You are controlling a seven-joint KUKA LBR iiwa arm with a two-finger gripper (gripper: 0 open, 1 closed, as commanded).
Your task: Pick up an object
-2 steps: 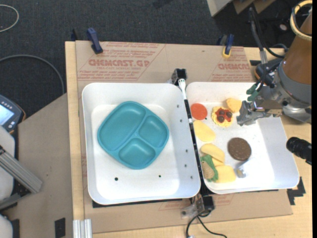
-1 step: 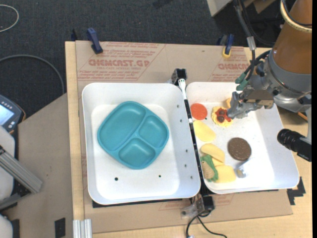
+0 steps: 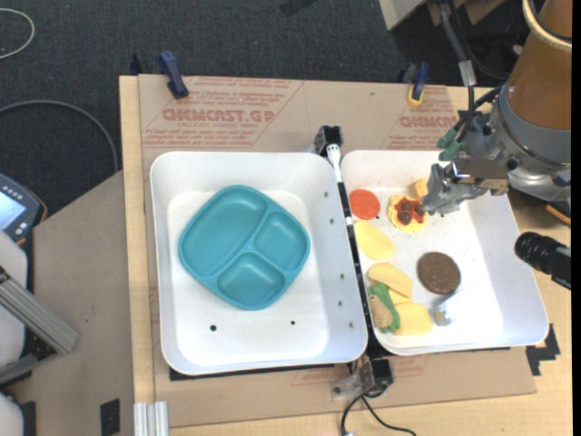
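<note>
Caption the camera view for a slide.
Gripper low in the right bin beside small food toys; teal plate in the left bin.

Bright, even overhead light — white bins nearly glare, shadows soft, focus slightly grainy throughout.

I see a robotics lab setup: a bench topped with taped-down cardboard sheeting, held by blue clamps, two white bins joined side by side, loose cables trailing over dark carpet.
</note>
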